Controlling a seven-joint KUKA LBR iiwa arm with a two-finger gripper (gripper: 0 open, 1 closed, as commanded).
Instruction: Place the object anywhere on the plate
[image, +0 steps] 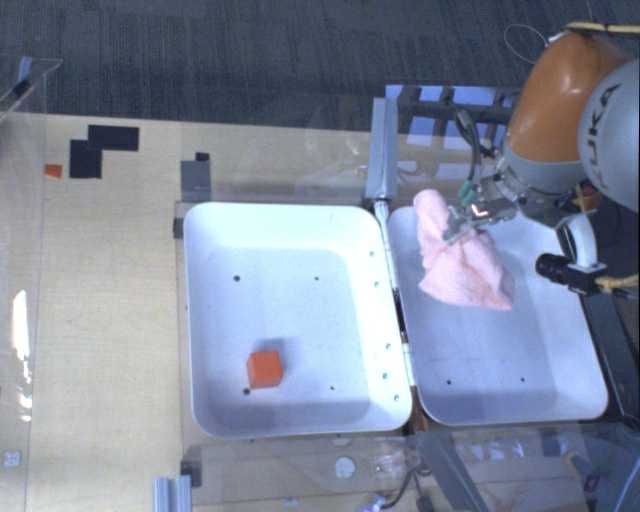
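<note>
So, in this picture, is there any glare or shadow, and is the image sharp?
Camera view: sharp enough overall; bright glare washes the upper part of the left bin; a soft shadow lies beside the orange block; the pink cloth shades the right bin slightly; reflections streak the bench at far left.

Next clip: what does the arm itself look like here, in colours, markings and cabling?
The arm is grey with a rounded orange band and dark lettering on its casing. Thin cables loop above it near the wrist. The gripper is metallic grey with a small red light.
</note>
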